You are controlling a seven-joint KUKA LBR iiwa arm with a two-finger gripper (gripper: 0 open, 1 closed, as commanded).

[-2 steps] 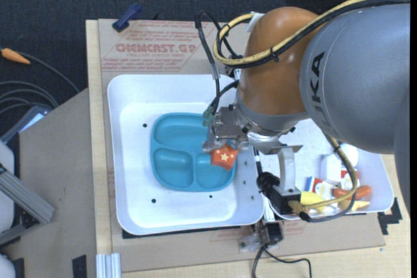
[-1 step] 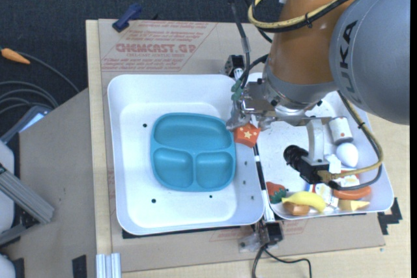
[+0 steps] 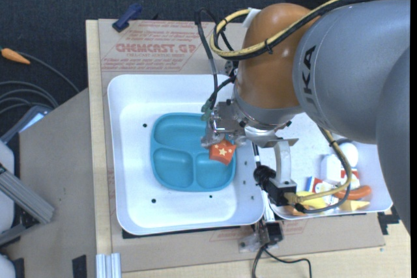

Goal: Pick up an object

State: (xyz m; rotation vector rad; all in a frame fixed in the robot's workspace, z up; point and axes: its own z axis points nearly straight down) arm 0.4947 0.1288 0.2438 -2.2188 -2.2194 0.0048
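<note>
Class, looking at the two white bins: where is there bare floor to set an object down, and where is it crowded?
Free: the left white bin, its floor left of and below the blue sectioned plastic tray. Crowded: the tray's right edge, where the tool sits by an orange block with a star, and the right white bin, piled with small items.
</note>
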